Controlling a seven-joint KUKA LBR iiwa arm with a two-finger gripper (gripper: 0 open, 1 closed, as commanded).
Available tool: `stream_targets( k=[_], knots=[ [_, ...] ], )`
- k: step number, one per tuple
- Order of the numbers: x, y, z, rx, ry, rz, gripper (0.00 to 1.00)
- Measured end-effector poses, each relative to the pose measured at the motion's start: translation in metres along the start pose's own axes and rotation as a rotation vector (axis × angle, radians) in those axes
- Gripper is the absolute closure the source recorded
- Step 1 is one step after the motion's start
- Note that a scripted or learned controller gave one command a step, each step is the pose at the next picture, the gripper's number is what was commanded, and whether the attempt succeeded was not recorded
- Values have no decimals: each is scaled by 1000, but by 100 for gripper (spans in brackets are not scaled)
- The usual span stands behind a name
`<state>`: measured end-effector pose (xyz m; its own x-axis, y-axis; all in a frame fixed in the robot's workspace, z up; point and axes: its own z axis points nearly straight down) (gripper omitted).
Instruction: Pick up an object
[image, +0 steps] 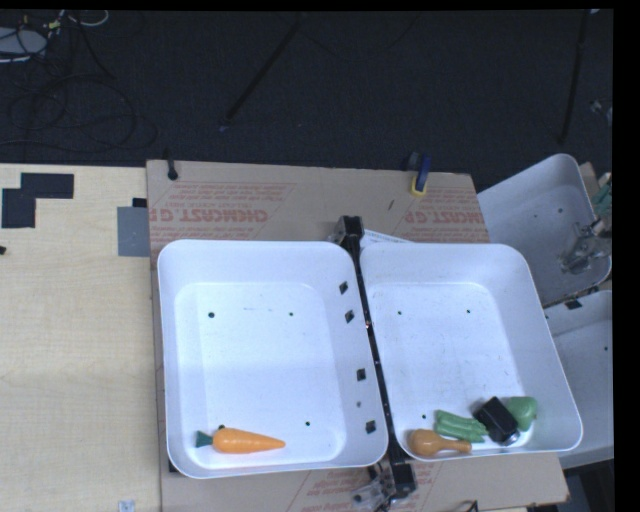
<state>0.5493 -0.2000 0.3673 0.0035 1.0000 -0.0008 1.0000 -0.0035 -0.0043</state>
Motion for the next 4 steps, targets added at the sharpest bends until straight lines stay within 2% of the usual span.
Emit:
stream_targets(
  k=[1,2,3,4],
  knots=[
    [46,-5,-15,-3,2,-7,100],
    [-11,-51,-33,-4,-1,0,100],
    [-6,-20,90,5,4,-5,100],
    [20,-14,73,-4,1,-5,100]
  ],
)
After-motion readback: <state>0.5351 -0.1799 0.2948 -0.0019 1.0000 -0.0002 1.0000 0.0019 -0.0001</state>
